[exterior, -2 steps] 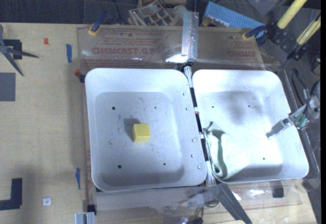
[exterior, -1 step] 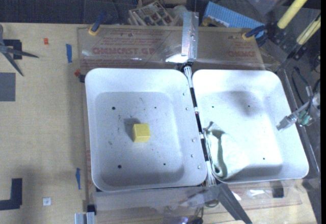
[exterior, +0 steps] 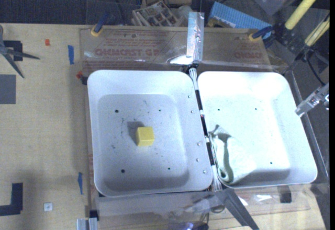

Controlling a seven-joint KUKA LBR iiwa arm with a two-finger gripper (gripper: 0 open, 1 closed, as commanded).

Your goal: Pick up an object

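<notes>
Yellow block (exterior: 145, 136) is located near the middle of the left bin (exterior: 104, 88). It is judged light and rigid; opposite flat sides should be gripped. The pincer's state cannot be told.

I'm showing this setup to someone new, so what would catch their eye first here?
First, the yellow block, bright against the middle of the left bin with a grey shadow beside it. Next, the pale greenish curved object lying in the right bin, close to the divider between the bins. Beyond the bins sits a cluttered background with a blue pad.
</notes>
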